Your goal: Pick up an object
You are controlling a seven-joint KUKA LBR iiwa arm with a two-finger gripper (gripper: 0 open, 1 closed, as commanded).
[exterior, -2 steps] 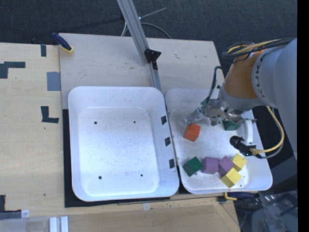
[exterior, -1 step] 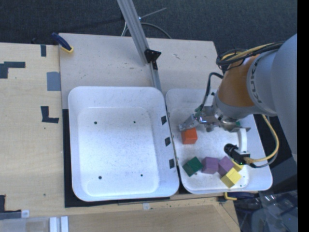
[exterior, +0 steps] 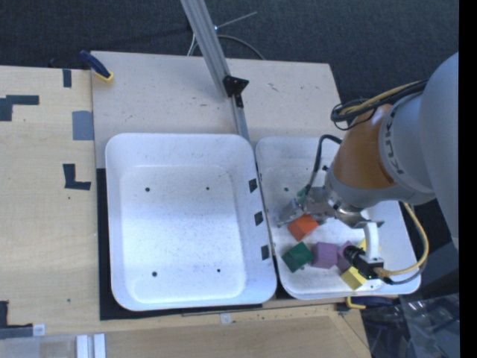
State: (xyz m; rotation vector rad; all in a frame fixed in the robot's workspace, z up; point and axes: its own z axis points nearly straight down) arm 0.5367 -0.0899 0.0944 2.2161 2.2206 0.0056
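Two white bins on bench. L bin: nothing in it. R bin: 4 blocks, 1 each – green block, orange block, purple block, yellow block. Gripper down in R bin, just above and touching orange block; finger spread and hold can't be judged.

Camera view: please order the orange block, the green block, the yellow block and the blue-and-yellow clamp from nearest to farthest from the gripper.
Measured from the gripper, over the right bin:
1. Orange block, directly beside the gripper.
2. Green block, lower, near the bin's front edge.
3. Yellow block, in the bin's front right corner.
4. Blue-and-yellow clamp, far off at the board's top left corner.
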